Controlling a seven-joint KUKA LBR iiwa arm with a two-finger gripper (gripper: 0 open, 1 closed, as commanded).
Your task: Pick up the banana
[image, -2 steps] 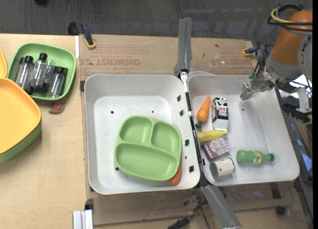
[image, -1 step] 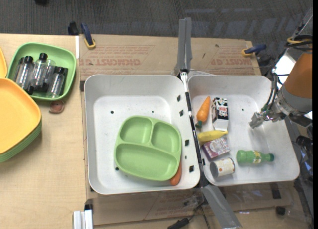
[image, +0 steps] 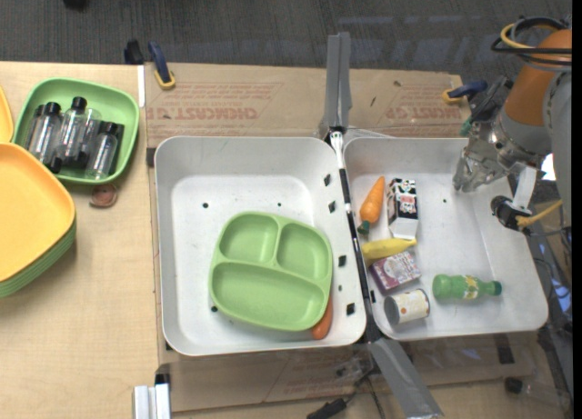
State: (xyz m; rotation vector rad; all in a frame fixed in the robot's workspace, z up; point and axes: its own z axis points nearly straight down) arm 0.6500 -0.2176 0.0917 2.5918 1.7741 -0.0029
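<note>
The banana (image: 389,247) lies untouched near the left wall of the right bin (image: 509,317), between a carrot (image: 372,199) above it and a purple packet (image: 396,270) below. We find the gripper (image: 473,174) well apart at the bin's far right edge; whether its fingers are spread we cannot tell. In our judgement approach, grasp and lift all remain.

I see the banana (image: 388,247), small and yellow, lying flat and almost crosswise in the right bin (image: 473,317), close to its left wall. It lies between the carrot (image: 373,199) and the purple packet (image: 396,270).
</note>
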